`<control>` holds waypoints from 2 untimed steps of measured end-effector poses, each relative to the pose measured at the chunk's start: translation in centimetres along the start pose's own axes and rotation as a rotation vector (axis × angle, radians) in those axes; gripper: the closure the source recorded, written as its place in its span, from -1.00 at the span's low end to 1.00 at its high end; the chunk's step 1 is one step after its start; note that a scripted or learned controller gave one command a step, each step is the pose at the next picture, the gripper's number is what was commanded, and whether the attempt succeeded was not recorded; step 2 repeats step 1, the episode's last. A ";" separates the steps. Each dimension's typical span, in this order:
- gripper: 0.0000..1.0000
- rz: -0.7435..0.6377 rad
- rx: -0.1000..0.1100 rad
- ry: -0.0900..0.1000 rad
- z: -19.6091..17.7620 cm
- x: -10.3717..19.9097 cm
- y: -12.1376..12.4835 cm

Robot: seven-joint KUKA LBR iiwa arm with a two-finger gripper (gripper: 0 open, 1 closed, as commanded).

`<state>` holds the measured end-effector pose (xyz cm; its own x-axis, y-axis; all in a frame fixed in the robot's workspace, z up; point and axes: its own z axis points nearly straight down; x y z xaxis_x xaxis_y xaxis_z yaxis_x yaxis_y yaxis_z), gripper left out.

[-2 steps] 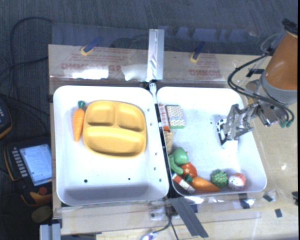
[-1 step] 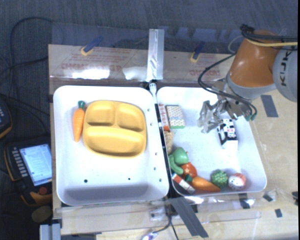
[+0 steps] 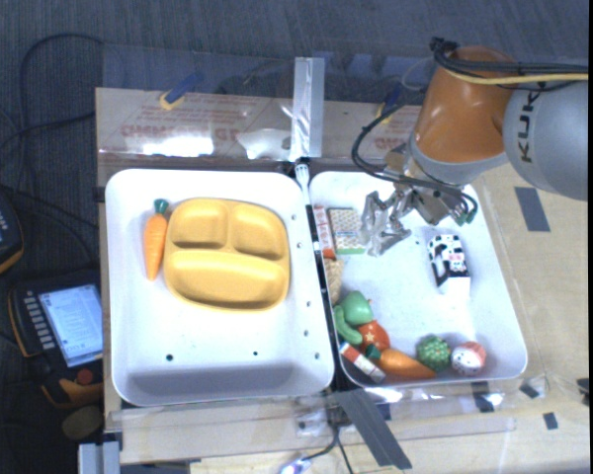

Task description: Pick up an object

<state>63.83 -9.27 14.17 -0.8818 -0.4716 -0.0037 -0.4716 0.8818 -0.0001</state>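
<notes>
Lying along the right bin's near edge are a green toy, a carrot and a small ball. A black-and-white cow toy is sitting nearer its right wall. The gripper is hanging open and holding nothing over the far left corner, beside a small printed box.

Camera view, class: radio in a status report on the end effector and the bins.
End effector over right bin, nothing seen between fingers. Toys heaped at bin's near edge; black-and-white cow toy beside it. Yellow tray, carrot in left bin.
</notes>
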 end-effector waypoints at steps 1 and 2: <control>1.00 0.169 0.007 -0.014 4.0 -2.7 -2.4; 1.00 0.169 0.007 -0.014 4.0 -2.7 -2.4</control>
